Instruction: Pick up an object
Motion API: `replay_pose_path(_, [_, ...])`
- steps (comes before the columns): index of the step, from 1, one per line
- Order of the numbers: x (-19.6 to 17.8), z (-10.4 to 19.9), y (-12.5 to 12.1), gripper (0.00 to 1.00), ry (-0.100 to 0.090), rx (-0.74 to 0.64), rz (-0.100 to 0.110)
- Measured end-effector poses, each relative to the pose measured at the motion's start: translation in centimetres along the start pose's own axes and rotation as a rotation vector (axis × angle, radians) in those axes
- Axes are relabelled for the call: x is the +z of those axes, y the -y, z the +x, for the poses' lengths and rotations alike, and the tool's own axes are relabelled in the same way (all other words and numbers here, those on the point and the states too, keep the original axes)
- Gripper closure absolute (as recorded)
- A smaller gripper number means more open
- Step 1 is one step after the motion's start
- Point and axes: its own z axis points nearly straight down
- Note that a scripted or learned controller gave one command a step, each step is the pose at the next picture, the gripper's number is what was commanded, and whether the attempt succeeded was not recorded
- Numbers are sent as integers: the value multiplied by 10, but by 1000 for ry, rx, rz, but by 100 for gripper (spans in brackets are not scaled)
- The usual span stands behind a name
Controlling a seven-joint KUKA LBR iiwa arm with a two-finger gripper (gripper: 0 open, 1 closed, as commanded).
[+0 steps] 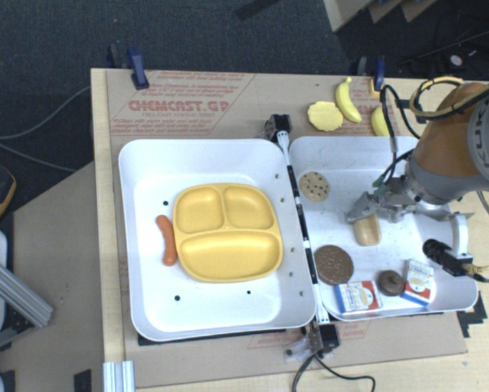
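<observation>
In the right bin point(342, 155) my gripper point(374, 209) hangs low over the middle, just above a small tan roll-shaped object point(366, 232) that lies on the bin floor. The gripper's metal tip reaches to the roll's upper end and hides part of it. Around it lie a chocolate-chip cookie point(313, 186), a round brown patty point(334, 264), a small chocolate donut point(389, 282) and two little cartons point(358, 296) point(420, 282). The grey arm with its orange band point(444, 149) comes in from the right.
The left bin point(146, 243) holds a yellow divided plate point(226, 232) and an orange sausage point(166, 239) beside it. Behind the right bin, on the bench, lie a banana point(348, 100) and a yellow slice point(325, 116). Cables hang near the arm.
</observation>
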Motion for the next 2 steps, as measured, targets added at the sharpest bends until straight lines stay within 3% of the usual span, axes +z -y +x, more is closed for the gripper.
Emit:
replay_pose_path(1, [-11, 1, -3, 100, 2, -2, -7])
replay_pose_path(2, [-107, 104, -26, 100, -1, -15, -16])
